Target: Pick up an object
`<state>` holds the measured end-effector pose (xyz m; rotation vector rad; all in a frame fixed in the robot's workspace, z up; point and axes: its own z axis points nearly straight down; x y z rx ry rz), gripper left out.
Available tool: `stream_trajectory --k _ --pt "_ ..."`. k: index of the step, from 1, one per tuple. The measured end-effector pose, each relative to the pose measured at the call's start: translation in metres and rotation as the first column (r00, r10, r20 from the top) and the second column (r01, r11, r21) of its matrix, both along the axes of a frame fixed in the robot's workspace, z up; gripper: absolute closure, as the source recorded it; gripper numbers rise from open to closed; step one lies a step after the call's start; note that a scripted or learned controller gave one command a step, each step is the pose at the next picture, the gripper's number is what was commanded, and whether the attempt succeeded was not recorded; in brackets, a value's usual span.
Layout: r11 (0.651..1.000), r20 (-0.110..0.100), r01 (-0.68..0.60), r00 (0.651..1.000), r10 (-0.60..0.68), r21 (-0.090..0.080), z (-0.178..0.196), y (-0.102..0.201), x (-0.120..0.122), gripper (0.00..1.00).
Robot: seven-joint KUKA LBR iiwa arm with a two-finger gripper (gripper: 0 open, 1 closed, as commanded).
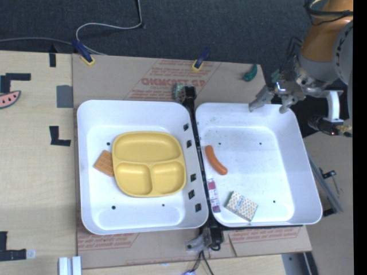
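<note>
From where I stand, nothing has been picked up yet. The claw [268, 103] hangs over the far right corner of the right bin [287, 148], its two fingers spread wide apart with only air between them, one tip reaching toward the bin's back rim and the other just beside it.

The things it could take all lie in that bin, well apart from the claw: an orange sausage-shaped piece [216, 160] near the left wall, a small patterned packet [241, 205] toward the near edge, and a slim wrapped stick [213, 195] against the divider. In the left bin [92, 153] a yellow divided tray [149, 163] sits over a tan cracker [104, 164].

So I judge the whole job remains: choose a target, move across, descend, close and lift.
</note>
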<state>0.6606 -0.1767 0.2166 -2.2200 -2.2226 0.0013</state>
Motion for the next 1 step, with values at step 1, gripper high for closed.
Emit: stream_trajectory --k 1 --pt "1.0 0.001 0.0 1.0 0.0 0.001 -0.1305 0.0373 -0.0504 0.0"
